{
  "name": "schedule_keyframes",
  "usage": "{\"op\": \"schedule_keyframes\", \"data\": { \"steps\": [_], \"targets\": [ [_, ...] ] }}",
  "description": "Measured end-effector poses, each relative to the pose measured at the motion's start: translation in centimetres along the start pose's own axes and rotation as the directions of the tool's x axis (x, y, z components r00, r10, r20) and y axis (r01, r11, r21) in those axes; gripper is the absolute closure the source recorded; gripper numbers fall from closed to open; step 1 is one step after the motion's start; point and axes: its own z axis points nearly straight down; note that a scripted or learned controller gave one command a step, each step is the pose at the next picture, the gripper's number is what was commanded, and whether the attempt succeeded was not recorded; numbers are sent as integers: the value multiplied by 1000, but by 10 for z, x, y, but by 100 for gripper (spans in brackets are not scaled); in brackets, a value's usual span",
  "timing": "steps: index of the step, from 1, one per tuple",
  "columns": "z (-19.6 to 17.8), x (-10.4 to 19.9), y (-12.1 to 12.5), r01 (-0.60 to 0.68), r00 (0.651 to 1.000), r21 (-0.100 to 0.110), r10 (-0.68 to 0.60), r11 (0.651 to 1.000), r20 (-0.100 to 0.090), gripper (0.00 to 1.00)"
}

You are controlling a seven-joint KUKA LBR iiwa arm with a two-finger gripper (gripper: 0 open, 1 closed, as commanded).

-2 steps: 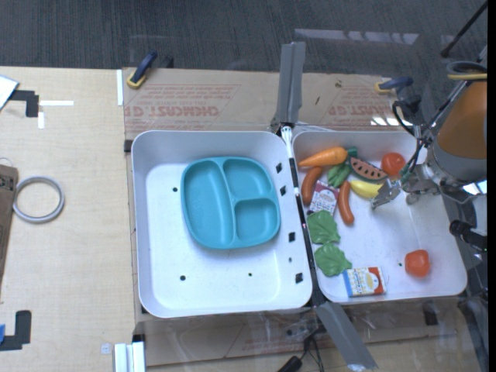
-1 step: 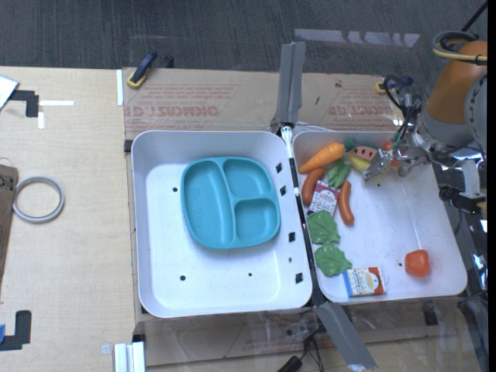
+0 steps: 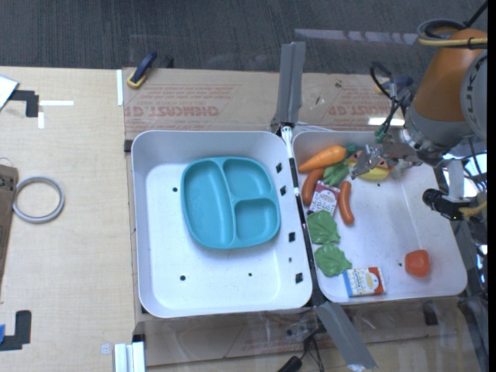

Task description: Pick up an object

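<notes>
Two white bins are seen side by side; the left bin (image 3: 155,231) holds a teal divided plate (image 3: 230,202) set toward its upper middle, with bare white floor left along its left wall and along its near edge. The right bin (image 3: 442,281) is crowded along its left wall and far edge: a carrot (image 3: 322,158) lies at the far left corner; two sausages (image 3: 311,186) (image 3: 346,203) are placed below it with a small packet (image 3: 324,201) between them; two green leaves (image 3: 323,228) (image 3: 332,260) are stacked beside the dividing wall; a small carton (image 3: 363,281) sits at the near edge; a tomato (image 3: 417,263) rests apart near the right wall. The middle and right of this bin's floor are left open.

The gripper (image 3: 374,163) is lowered at the bin's far edge, just right of the carrot, over a yellow object (image 3: 375,173); how far the claw is spread cannot be told, nor whether anything is clamped in it; the yellow object is partly hidden beneath it.

A tape roll (image 3: 36,198) lies on the bench well left of the bins.
</notes>
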Motion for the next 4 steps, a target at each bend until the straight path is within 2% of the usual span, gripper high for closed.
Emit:
{"op": "schedule_keyframes", "data": {
  "steps": [1,2,3,4],
  "targets": [
    [62,28,-33,-15,1000,-9,15,1000,2,0],
    [51,28,-30,-18,1000,-16,18,1000,-1,100],
    [-63,20,10,91,996,-1,-91,996,2,100],
    [-76,24,45,223,975,-2,-223,975,3,100]
  ]
}}
